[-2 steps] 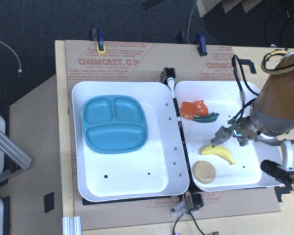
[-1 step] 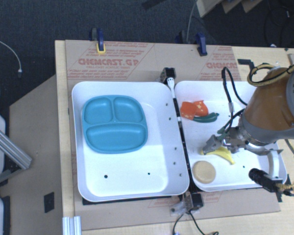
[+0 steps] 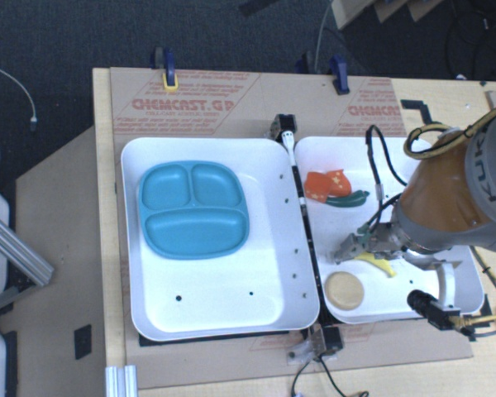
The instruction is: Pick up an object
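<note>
You've got the arm (image 3: 446,197) reaching in from the right over the right bin (image 3: 471,296). In the left bin (image 3: 215,313) lies a blue divided plate (image 3: 194,209). Up in the right bin, an orange-red pepper (image 3: 325,184) with a green stem. Near the front, a round tan disc (image 3: 345,290). The gripper (image 3: 351,248) sits low beside a yellow banana-like piece (image 3: 378,262); whether it's clenched, you can't tell.

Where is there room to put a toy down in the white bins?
Left bin: bare floor below and to the right of the blue divided plate. Right bin is crowded: orange toy, yellow piece, tan disc and the gripper.
</note>
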Tool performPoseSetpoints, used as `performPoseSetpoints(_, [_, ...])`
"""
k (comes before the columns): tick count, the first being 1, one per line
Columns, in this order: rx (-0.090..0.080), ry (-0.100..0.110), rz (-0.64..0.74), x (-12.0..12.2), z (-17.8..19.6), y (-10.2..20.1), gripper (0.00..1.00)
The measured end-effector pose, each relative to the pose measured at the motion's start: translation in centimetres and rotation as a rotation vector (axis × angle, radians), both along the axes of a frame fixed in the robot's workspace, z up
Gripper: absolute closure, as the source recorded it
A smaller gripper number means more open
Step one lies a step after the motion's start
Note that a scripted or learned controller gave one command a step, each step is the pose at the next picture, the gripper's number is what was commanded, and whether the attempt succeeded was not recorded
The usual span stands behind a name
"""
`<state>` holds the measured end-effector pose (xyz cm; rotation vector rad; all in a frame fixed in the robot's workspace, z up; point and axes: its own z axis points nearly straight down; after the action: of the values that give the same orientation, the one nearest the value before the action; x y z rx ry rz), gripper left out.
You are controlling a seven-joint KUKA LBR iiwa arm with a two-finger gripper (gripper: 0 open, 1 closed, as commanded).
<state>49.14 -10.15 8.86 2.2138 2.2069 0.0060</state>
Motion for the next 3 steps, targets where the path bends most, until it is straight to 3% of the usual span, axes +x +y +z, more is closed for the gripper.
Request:
performPoseSetpoints(1, [-0.002,-0.011,0.001,0.3,1.4,0.0,1.00])
performPoseSetpoints(2, [0.008,0.012,0.005,0.4,6.2,1.0,1.00])
performPoseSetpoints(3, [0.007,0.006,0.005,0.7,12.4,1.5,1.00])
